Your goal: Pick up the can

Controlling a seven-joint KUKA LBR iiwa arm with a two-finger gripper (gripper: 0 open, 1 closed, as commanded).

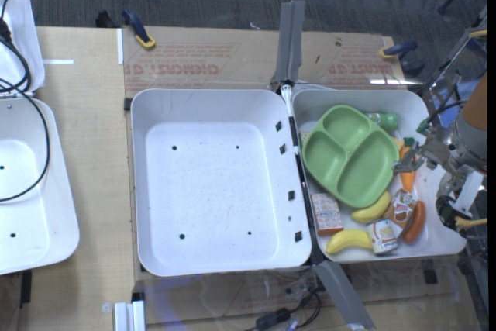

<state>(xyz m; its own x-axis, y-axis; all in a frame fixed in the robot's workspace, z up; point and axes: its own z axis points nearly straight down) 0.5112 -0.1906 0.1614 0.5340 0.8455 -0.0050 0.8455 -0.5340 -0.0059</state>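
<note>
White plastic is taking up most of the frame: the left bin (208,182) is sitting at the centre, and the right bin (360,98) is lying just beside it toward the right, the two touching along a shared edge. A green divided plate (350,155) is resting tilted in the upper part of the right bin, covering much of its floor. Below the plate, a small pink-and-white carton (326,213) is lying near the bin's left wall, and two bananas are lying close to it, one banana (371,208) just under the plate's lower edge and a second banana (349,241) along the bin's lower rim. The can (384,236) is lying on its side in the lower right part of the right bin, just right of the second banana, with its white and red label showing. A red sausage-shaped toy (415,222) is lying just right of the can, and an orange carrot-like piece (408,181) is sitting above it. A green bottle (384,120) is peeking out behind the plate's upper right edge. The arm is reaching in at the right edge of the frame, and the gripper (409,159) is hanging over the right side of the right bin, near the plate's right rim and above the carrot-like piece, well apart from the can. Whether its two prongs are apart or together cannot be told from this angle.
</note>
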